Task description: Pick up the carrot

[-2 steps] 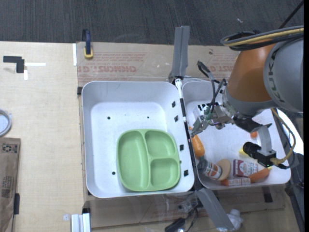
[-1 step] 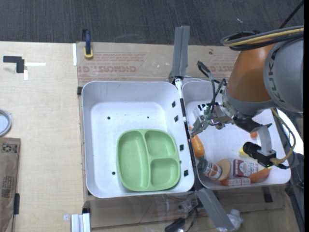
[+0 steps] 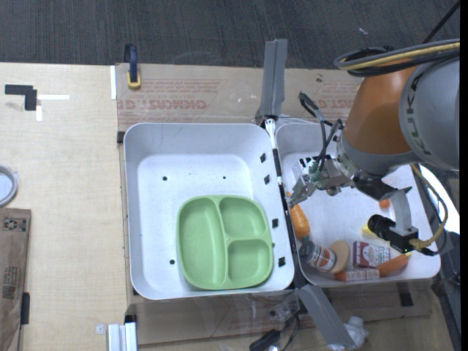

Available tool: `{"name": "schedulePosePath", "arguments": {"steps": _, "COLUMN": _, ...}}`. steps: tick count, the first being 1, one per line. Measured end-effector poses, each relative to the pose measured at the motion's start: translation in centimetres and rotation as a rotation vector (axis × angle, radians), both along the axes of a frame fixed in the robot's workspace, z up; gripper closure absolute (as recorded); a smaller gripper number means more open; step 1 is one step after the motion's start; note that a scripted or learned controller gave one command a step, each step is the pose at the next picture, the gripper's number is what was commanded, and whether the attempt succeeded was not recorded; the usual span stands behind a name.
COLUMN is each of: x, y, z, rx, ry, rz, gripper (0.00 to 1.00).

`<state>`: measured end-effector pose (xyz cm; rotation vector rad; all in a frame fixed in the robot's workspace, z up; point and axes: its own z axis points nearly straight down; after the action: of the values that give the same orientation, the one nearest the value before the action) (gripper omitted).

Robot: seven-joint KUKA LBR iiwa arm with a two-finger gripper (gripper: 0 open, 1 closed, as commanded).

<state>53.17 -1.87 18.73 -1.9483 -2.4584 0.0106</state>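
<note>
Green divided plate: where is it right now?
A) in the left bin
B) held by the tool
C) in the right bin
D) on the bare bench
A: the green divided plate lies flat on the floor of the left bin, apart from the clutter in the right bin.

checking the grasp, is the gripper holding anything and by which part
Cannot be told: the gripper sits just above the carrot, but no hold shows.
</note>
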Motion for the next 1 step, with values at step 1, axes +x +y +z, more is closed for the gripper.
{"name": "schedulePosePath", "arguments": {"steps": 1, "x": 0.0, "y": 0.0, "z": 0.0, "rx": 0.0, "ry": 0.0, "rz": 0.0, "gripper": 0.0}}
